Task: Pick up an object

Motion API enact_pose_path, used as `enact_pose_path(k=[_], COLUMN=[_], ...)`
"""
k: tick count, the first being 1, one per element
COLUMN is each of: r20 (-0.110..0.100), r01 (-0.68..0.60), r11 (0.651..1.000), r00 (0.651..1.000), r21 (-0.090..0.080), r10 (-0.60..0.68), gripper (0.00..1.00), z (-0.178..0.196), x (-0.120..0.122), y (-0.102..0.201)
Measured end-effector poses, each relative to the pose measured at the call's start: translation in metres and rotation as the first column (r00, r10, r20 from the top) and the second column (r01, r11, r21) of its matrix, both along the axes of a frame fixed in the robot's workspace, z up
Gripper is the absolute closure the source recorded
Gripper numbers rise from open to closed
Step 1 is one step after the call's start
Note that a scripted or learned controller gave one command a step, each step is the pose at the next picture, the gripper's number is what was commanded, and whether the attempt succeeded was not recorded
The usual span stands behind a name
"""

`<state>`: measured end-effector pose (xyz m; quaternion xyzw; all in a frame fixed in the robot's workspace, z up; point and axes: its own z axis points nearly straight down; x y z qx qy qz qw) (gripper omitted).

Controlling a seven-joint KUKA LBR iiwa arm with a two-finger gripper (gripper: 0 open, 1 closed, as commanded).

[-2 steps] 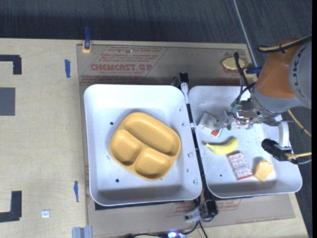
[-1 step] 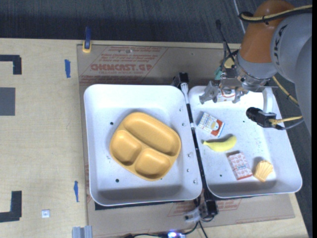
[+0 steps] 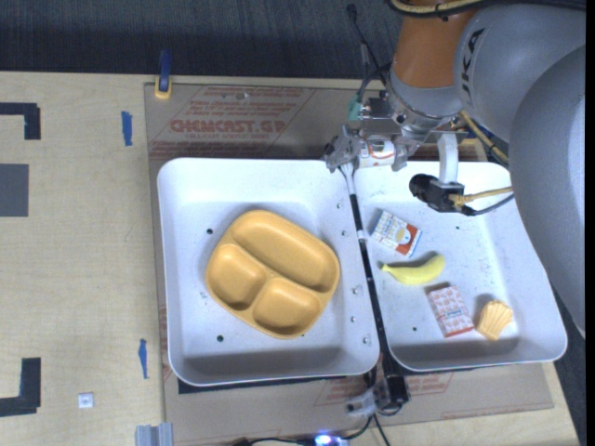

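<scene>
Two shallow white plastic bins side by side on the light wooden counter (image 3: pixel 74 277), inner rims touching along the middle. In the left white bin (image 3: pixel 177 249): a yellow three-compartment plastic tray (image 3: pixel 271 273), lying flat and slightly turned, filling most of the floor. In the right white bin (image 3: pixel 530 333): a small white and orange carton (image 3: pixel 396 232) near the inner rim toward the far side; just nearer the front, a small yellow toy banana (image 3: pixel 415 269), lying flat and apart from the carton; toward the front edge, a small red and white patterned packet (image 3: pixel 447 310); just beside that, nearer the front right corner, a small ridged orange-yellow piece (image 3: pixel 494 319), apart from the packet. Above the far edge of the right bin, near where the two rims meet: the end effector (image 3: pixel 376 151), hanging under the orange-banded grey arm (image 3: pixel 521 72), well apart from every item on the bin floor. Cannot tell how far open; too cluttered with metal parts and cables to judge, and nothing seen held in it. Next to it, over the far right part of the same bin, a black attachment with a cable (image 3: pixel 437 191).
</scene>
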<state>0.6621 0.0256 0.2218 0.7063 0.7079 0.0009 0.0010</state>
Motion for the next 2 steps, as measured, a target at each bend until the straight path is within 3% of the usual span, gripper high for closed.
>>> enact_pose_path(k=[1, 2], r20=[-0.002, -0.005], r01=[0.0, 0.003], r11=[1.0, 1.0], r00=[1.0, 1.0], r21=[0.0, 0.0], r10=[0.0, -0.003], gripper=[1.0, 1.0], z=[0.055, -0.032], x=[-0.049, -0.024], y=[0.067, 0.035])
